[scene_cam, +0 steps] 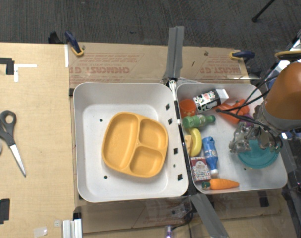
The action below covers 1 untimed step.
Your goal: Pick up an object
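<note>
My gripper (242, 143) hangs low in the right bin (249, 183), at the left rim of a teal bowl (260, 159) that sits in the bin's right half. The arm's orange band (289, 95) is above it and hides part of the bin's right side. Left of the gripper, along the bin's left wall, lie a green bottle (198, 120), a banana (194, 142), a blue bottle (210, 155), a red box (200, 169) and a carrot (223, 184). A black-and-white carton (210, 99) and a red-orange utensil (233, 112) lie at the back.
The left bin (86, 133) holds a yellow divided plate (135, 144). Scissors (9, 138) lie on the wooden bench at far left. A grey divider bar (174, 53) runs between the bins at the back. Cables hang beside the arm at right.
</note>
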{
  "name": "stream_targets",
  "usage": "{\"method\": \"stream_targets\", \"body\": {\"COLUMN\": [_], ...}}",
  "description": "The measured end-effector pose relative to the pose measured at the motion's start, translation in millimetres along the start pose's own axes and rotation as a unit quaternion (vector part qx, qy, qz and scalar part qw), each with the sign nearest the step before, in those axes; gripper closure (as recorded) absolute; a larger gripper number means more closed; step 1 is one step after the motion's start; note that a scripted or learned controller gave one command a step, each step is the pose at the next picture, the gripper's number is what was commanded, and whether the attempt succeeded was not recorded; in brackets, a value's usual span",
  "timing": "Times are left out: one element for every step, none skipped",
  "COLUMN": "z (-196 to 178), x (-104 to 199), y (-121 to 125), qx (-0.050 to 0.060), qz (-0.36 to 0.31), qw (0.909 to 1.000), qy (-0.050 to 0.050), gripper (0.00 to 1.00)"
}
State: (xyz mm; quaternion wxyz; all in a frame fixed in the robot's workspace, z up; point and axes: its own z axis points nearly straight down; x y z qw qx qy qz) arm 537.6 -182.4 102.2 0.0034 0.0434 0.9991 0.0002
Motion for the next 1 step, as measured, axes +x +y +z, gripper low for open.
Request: {"method": "stream_targets", "body": {"z": [0.1], "x": [0.0], "y": [0.1], "qx": [0.0], "qz": [0.0], "qw": [1.0], "qy": [0.0], "gripper": [0.0]}}
